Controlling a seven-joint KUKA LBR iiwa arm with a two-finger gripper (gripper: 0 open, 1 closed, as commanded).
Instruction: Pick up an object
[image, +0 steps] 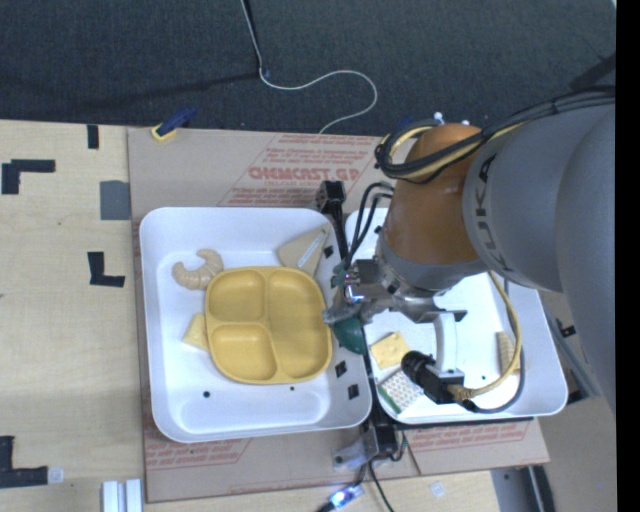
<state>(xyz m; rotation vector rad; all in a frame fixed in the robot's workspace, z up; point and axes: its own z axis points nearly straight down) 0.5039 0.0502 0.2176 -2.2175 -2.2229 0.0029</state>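
Landmark: the left bin (160, 330) is taken as the reference for all positions below.
Arm: the grey arm with its orange band (435, 200) is seen above the wall shared by the left bin and the right bin (545, 385).
Gripper: the gripper (350, 320) is located at the right rim of the left bin, beside the yellow divided plate (268, 325).
Gripper state: cannot be told; the tip is masked by the wrist body and a dark green part.
Held object: nothing is seen to be held.
Nearest object: the yellow divided plate lies in the middle of the left bin, its right edge just beside the gripper.
Key relation: the plate lies to the view's left of the gripper; no marked long axis is shown, as the plate is roughly square.
Other objects: a beige curled piece (197, 270) lies toward the far left corner of the left bin; a yellow block (388, 349) lies just outside the left bin's right wall, in the right bin.
Judgement: a short leftward and downward move is probably needed for the plate rim.
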